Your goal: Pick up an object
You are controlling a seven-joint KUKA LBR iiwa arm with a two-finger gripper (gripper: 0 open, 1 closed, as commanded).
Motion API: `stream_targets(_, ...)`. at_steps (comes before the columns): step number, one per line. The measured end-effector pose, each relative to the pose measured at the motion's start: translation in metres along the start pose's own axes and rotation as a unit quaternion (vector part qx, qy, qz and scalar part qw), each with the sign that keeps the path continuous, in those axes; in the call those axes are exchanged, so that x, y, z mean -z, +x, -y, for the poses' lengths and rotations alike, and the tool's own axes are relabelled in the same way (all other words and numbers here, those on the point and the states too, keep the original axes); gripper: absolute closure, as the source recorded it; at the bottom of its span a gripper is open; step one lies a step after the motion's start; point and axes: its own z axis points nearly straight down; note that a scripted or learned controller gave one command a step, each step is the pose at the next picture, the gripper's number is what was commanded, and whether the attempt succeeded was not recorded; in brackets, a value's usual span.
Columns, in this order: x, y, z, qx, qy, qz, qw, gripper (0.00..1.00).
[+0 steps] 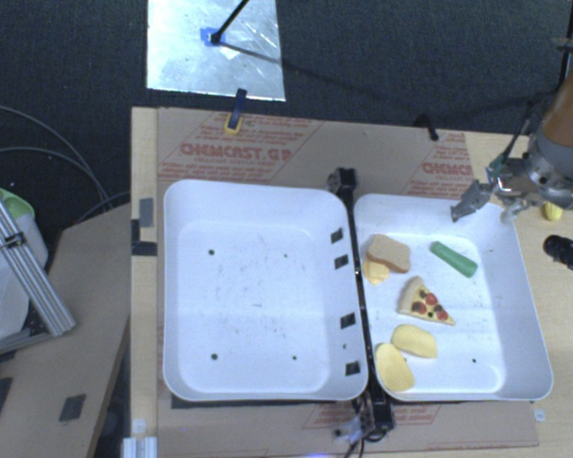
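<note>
The gripper point(488, 203) hangs over the upper right corner of the right bin point(523, 321), at about one o'clock from that bin's centre, with the grey arm point(564, 139) and its orange band reaching in from the right. Its two fingers point(467, 205) stand apart with nothing between them. Below it, the toy food lies loose on the bin floor. A green pickle-like piece point(453, 258) sits nearest the gripper, toward seven o'clock from it and apart from it. At nine o'clock of the bin, close to the divider, a bread slice point(389, 250) rests touching a small yellow piece point(376, 270). A pizza slice point(424, 302) lies near the bin's middle. Toward seven o'clock, two pale yellow chip-like pieces point(405, 353) sit just beside each other near the lower left corner. The left bin point(256, 293) lies alongside at nine o'clock, its white floor speckled with dark marks.
</note>
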Motion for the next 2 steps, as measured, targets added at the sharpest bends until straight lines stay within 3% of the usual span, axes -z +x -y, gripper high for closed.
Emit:
stream_targets(1,-0.118,0.064,0.016,0.003,0.004,-0.002,1.0000,0.00)
stream_targets(2,-0.135,0.060,0.101,-0.002,0.005,-0.001,1.0000,0.00)
